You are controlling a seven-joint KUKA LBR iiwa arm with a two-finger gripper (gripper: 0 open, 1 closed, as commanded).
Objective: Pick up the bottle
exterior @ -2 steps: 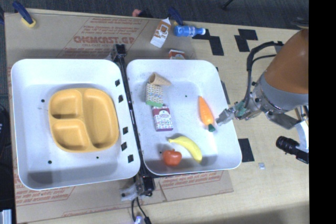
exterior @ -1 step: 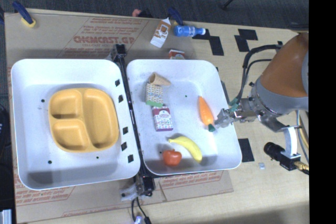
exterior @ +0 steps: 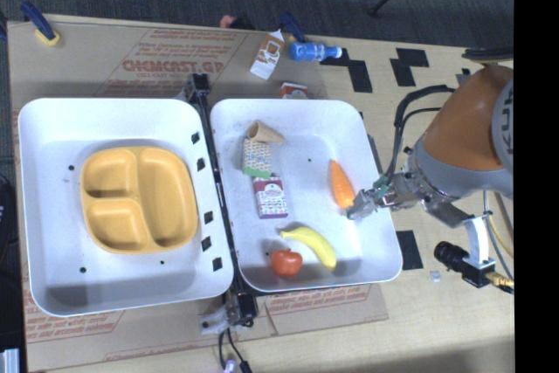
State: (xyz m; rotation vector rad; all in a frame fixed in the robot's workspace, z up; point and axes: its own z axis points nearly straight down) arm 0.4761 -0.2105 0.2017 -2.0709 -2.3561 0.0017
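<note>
A small blue bottle lies on its side on the cardboard bench, beyond the far rim of the right bin. My gripper hangs low over the right side of that bin, just beside the lower end of an orange carrot. It is far from the bottle, which sits toward the top of the view. Nothing shows held in the gripper.
The right bin also holds a patterned carton, a maroon packet, a banana and a tomato. A yellow divided plate sits in the left bin. A small white carton lies beside the bottle.
</note>
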